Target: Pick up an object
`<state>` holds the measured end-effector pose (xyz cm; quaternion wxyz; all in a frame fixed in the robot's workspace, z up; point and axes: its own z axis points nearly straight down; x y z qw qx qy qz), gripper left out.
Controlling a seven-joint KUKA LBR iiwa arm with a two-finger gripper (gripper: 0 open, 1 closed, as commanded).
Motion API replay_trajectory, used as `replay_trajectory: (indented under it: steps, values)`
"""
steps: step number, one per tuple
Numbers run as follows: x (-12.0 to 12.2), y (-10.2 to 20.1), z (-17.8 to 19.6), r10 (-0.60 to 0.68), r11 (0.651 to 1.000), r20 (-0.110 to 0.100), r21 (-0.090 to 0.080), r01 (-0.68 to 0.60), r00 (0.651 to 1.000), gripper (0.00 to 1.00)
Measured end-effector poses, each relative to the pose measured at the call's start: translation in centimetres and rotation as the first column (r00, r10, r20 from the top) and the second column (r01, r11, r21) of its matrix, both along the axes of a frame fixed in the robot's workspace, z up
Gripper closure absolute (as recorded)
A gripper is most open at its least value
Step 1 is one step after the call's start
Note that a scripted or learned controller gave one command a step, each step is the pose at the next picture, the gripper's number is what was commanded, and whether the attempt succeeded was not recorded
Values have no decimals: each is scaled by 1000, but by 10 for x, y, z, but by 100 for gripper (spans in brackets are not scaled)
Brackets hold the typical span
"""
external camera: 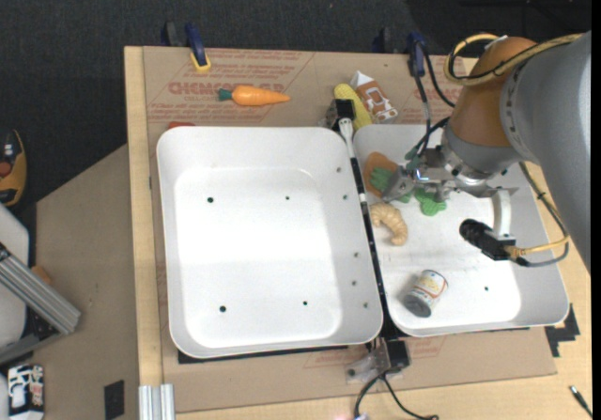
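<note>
**Ana:** Where was the arm (526, 99) at that moment?

**Ben:** Reaching in over the right bin (526, 310), with the tool (420, 181) low near that bin's upper left part, among a small cluster of items.

**Ana:** Was the tool clamped on anything?

**Ben:** I could not tell. The wrist covered most of it, and nothing was plainly held.

**Ana:** What lay there to pick?

**Ben:** A green piece (432, 206) just beside the tool, an orange-brown piece (378, 165) with some green at its lower edge to the tool's left, a pale croissant-shaped thing (390, 222) a little below, and a small can (424, 292) on its side nearer the front edge, well apart from the tool.

**Ana:** And the left bin (188, 150)?

**Ben:** Bare white. A toy carrot (252, 97), a banana (349, 101) and a small carton (376, 101) sat on the worktop (141, 221) behind the bins.

**Ana:** So how far along was the task?

**Ben:** Early to middle, by my reading. The tool was down at the objects, probably aiming at the green piece, yet everything looked to be resting on the bin floor. A sure grip and the lift remained.
</note>
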<state>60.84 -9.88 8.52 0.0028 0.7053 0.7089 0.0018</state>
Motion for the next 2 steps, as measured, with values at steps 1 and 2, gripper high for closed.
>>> replay_trajectory:
  steps: [1,2]
  values:
    - [16,-25,0,-5,1000,-3,-1,5,1000,0]
    - [17,-25,12,-3,1000,0,-3,3,1000,100]
